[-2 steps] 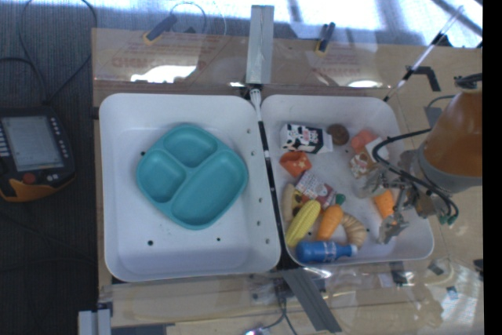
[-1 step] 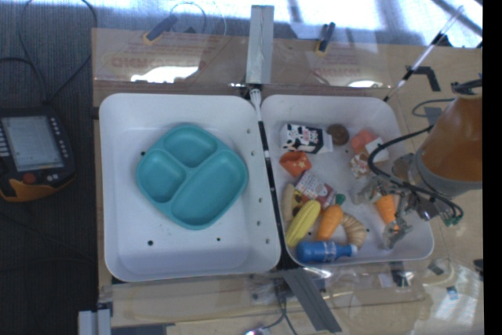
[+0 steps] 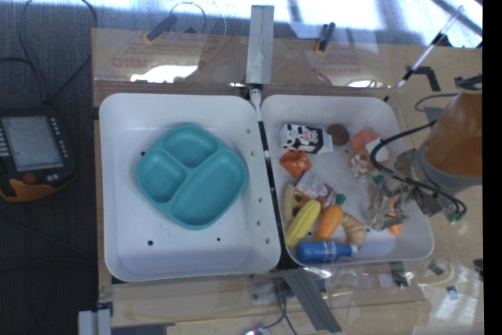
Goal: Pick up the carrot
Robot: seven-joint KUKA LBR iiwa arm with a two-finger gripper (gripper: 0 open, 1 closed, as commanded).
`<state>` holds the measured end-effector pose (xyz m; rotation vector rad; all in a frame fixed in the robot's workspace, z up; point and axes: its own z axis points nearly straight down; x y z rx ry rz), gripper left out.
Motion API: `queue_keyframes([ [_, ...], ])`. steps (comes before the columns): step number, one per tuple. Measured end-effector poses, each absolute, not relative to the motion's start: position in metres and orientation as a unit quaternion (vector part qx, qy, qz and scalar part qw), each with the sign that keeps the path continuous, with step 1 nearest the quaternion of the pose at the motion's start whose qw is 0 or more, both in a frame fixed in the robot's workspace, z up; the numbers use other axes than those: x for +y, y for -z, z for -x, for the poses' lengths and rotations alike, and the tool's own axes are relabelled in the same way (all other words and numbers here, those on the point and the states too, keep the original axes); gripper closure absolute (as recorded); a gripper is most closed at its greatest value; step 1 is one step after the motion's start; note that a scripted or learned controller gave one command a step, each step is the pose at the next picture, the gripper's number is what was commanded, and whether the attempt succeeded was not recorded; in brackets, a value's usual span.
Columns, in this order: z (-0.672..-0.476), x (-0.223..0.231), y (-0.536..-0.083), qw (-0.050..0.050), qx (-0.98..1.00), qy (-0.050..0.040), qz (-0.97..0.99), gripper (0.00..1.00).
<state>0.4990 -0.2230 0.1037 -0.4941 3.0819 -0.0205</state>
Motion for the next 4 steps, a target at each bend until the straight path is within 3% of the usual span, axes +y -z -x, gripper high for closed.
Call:
queue_keyframes([
  [1, -0.498, -0.223, -0.103, 0.009, 0.987, 0.0061, 0.158, 0.00],
  [2, -0.497, -0.212, -0.092, 0.005, 0.985, 0.0057, 0.172, 0.00],
  [3, -0.500, -0.211, -0.104, 0.009, 0.985, 0.0075, 0.172, 1.00],
  [4, -0.499, -0.211, -0.103, 0.008, 0.985, 0.0071, 0.172, 0.00],
])
